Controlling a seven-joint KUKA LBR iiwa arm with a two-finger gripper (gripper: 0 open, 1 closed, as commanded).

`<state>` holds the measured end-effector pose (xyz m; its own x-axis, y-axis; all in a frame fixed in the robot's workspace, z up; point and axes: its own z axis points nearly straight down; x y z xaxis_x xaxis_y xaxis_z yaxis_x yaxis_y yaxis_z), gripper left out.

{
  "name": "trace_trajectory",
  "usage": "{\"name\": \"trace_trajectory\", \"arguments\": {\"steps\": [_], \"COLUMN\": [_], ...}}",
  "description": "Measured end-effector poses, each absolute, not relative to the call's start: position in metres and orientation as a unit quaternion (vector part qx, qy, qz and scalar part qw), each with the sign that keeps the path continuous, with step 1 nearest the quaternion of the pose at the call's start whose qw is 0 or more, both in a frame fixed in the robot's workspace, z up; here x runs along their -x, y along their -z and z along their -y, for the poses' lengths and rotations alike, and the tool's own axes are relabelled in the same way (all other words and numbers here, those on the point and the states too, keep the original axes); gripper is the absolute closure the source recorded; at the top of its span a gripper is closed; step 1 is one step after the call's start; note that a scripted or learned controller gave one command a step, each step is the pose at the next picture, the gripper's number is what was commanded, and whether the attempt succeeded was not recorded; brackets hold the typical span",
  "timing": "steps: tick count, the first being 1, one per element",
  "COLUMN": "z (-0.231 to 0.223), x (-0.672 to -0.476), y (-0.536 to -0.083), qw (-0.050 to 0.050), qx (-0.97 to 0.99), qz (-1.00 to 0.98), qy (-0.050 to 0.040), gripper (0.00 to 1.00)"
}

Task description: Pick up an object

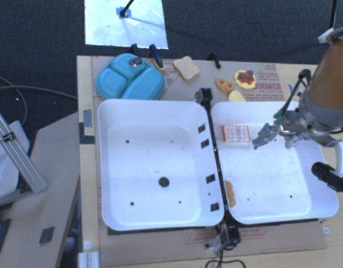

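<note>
- Clutter sits on the bench (87, 166) behind the bins: a blue sectioned plate (129, 78), a toast slice (186, 67), a pretzel (224, 85), a small red-topped pastry (246, 79) and a yellow piece (236, 96) at the right bin's far rim
- Right bin (272, 197) holds a red-and-white box (234, 133) near its far left corner and a small orange-brown item (230, 192) against its left wall
- Left bin (155, 161) carries one dark round spot (163, 181) on its floor
- End effector (275, 134) hangs over the right bin, just right of the box; its fingers (262, 137) are spread apart with nothing between them, and whether one touches the box cannot be told
- Bench top is pale wood under a printed board; dark carpet lies beyond, with a shiny sheet (125, 15) on it and a metal frame (15, 149) at the left
</note>
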<state>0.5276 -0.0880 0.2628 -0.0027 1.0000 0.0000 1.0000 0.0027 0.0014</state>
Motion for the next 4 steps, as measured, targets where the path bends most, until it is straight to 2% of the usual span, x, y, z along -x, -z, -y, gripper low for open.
{"name": "trace_trajectory", "arguments": {"steps": [1, 2, 3, 4], "z": [0.098, 0.098, 0.018, -0.055], "x": [-0.570, -0.571, -0.588, -0.657], "y": [-0.085, -0.103, -0.190, -0.185], "qw": [0.000, 0.002, 0.003, 0.002], "qx": [-0.706, -0.707, -0.703, -0.703], "qz": [-0.708, -0.708, -0.711, -0.711], "qy": [0.0003, -0.0016, -0.0044, -0.0040], "gripper": [0.00, 1.00, 1.00, 1.00]}}
